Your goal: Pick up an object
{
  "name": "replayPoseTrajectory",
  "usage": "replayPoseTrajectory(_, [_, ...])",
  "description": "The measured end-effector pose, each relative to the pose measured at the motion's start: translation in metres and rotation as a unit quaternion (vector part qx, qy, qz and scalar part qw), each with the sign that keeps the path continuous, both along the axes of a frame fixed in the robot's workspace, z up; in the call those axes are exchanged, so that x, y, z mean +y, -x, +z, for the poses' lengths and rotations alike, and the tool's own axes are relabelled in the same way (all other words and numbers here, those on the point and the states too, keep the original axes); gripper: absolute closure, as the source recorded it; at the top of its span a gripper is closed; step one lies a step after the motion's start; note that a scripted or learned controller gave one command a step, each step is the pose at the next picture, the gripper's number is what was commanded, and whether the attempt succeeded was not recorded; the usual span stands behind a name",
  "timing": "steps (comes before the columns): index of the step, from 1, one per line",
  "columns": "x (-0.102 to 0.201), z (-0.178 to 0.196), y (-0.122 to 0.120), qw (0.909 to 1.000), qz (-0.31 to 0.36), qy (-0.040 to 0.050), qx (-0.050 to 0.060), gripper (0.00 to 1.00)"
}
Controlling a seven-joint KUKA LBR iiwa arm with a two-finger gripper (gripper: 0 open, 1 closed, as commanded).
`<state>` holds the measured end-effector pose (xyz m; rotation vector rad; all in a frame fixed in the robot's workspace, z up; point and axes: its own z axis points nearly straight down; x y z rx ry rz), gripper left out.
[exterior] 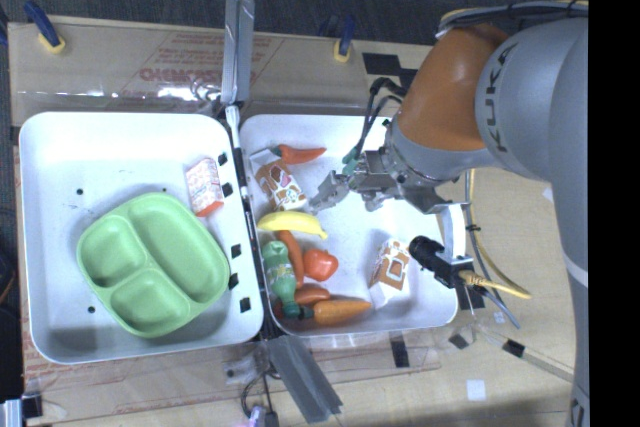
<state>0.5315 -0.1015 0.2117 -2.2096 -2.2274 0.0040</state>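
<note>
My gripper [348, 193] hangs over the middle of the right bin [432, 313], open, with nothing between its fingers. Just to its left lie a brown and white snack packet [280, 183] and a yellow banana [292, 223]. An orange carrot [300, 154] rests near the bin's far wall. Toward the front are a red pepper [320, 264], a green bottle [278, 267], another carrot [336, 312] and a white and brown carton [392, 265].
The left bin [60, 145] holds a green divided plate [152, 261] and a small red and white box [204, 185]. A raised divider [238, 205] separates the two bins. The grey arm with its orange band [455, 100] covers the right bin's far right corner.
</note>
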Motion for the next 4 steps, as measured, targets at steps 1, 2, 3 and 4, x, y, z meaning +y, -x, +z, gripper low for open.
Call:
replayPoseTrajectory(1, [-0.015, 0.05, -0.033, 0.9962, -0.087, 0.0014, -0.001, 0.0])
replayPoseTrajectory(2, [-0.045, -0.086, 0.013, 0.9982, -0.061, 0.0004, 0.0, 0.0])
replayPoseTrajectory(3, [-0.084, -0.112, 0.033, 0.9968, 0.079, -0.0011, -0.01, 0.0])
replayPoseTrajectory(4, [-0.07, -0.12, -0.043, 0.9933, 0.115, 0.0002, -0.002, 0.0])
